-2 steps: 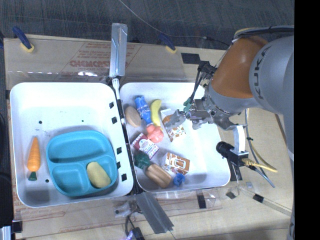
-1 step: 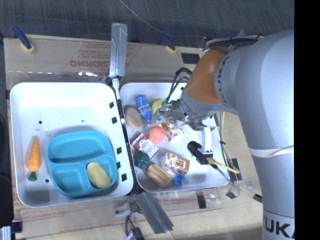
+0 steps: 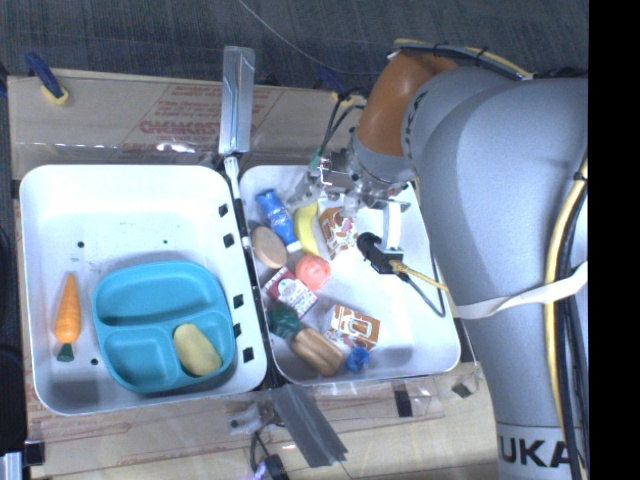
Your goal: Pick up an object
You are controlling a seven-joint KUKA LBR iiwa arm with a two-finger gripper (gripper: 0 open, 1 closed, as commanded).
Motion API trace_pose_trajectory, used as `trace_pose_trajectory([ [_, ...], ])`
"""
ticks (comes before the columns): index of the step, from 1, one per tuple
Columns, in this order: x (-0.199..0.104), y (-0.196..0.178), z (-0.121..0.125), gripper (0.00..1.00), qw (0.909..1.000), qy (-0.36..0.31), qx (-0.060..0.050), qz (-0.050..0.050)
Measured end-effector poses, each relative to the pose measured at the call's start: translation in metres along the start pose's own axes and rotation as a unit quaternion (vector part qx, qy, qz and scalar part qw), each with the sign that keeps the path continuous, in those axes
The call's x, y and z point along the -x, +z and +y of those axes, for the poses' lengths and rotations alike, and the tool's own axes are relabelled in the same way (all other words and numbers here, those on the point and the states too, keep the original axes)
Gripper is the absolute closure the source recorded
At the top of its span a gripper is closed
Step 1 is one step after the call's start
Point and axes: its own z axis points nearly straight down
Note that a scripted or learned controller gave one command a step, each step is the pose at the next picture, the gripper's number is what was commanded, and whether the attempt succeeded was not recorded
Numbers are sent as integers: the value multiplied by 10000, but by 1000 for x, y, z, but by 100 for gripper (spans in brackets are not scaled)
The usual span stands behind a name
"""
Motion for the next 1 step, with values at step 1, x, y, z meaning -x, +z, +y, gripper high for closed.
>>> trace_pose_trajectory([
  [1, -3, -2, -14, 0, 9884, -1516, 40, -28],
])
